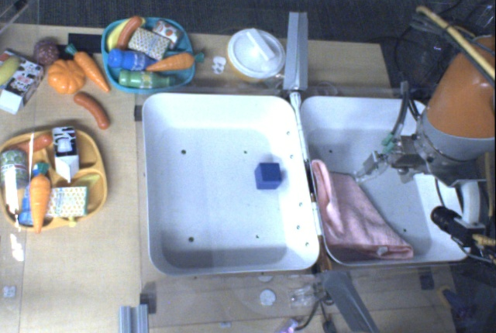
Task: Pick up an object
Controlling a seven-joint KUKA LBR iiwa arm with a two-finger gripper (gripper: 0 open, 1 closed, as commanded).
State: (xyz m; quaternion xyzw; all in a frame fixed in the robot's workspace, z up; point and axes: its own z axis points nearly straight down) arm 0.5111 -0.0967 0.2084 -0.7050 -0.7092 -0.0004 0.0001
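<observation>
Nearest us, along the lower left of the bench [101, 277], sits a yellow tray [94, 183] packed with toy groceries: an orange carrot [37, 195], a small black-and-white carton [65, 152] and a patterned packet [68, 201]. Above it we see loose toy food lying on the bench itself, among it a little orange pumpkin [63, 77] and a reddish sausage [93, 110]. Just to the right of those stands a blue bowl [186, 74] holding a blue bottle [129, 60], a second carrot [169, 62] and a few small boxes. Further right, near the bench's far edge, we find a round white lidded container [256, 53].

We come next to the left bin [170, 192], whose only content is a blue cube [269, 175], resting on the floor of the bin toward its right side. It lies well apart from the gripper.

Across the divider, the right bin [349, 122] holds a crumpled pink cloth [353, 215] bunched against its left wall and lower corner. Over this bin's right part hangs the gripper [381, 159], pointing left, close above and right of the cloth; we cannot tell how it is set. Behind it rises the arm [463, 103] with its orange band.
</observation>
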